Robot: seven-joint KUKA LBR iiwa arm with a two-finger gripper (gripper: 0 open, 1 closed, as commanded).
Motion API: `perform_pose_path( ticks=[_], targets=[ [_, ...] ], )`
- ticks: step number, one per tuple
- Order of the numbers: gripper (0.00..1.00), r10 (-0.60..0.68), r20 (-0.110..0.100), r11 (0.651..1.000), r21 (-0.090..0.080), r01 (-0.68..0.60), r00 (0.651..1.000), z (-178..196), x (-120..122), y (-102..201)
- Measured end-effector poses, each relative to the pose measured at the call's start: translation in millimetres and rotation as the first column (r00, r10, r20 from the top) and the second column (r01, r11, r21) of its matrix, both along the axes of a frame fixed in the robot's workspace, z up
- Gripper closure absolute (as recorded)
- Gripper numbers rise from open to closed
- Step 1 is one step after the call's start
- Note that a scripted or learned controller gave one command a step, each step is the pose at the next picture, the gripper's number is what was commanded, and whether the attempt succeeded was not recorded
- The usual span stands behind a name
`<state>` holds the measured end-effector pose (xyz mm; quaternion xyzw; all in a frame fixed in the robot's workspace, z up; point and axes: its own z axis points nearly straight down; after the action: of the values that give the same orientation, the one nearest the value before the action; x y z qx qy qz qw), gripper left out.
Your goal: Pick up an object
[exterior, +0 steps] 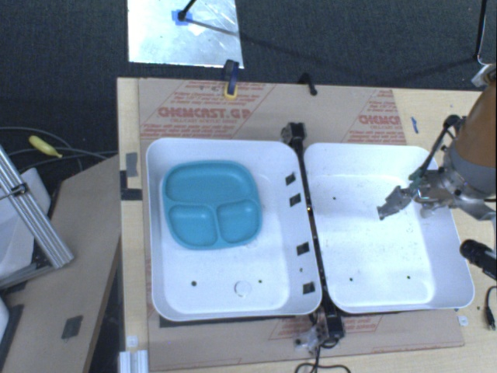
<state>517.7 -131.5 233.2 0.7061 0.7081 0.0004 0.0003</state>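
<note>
end effector (390,205) sits over the right bin (373,286), upper right part, pointing left; can't tell its state from this angle, nothing visible in it. arm (474,150) comes in from the right edge. blue divided plate (211,204) lies flat in the left bin (233,294), upper half, well apart. both bins on the bench (194,107)

Smooth, slightly glossy blue plastic plate (211,205), glossy white plastic bins (276,301), matt board, perhaps cardboard, underneath (326,119)
</note>
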Motion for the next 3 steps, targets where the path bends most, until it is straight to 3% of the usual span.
perform_pose_path(
  ticks=[1, 2, 3],
  targets=[
    [0.00, -0.004, 0.000, 1.000, -0.002, 0.004, 1.000, -154.1, -19.9, -6.6],
    [1.00, -0.002, 0.004, 1.000, -0.002, 0.002, 1.000, -138.0, -17.8, -6.6],
    [1.00, 0.010, 0.010, 1.000, 0.003, -0.010, 1.000, -43.7, -16.4, 73.3]
  ],
)
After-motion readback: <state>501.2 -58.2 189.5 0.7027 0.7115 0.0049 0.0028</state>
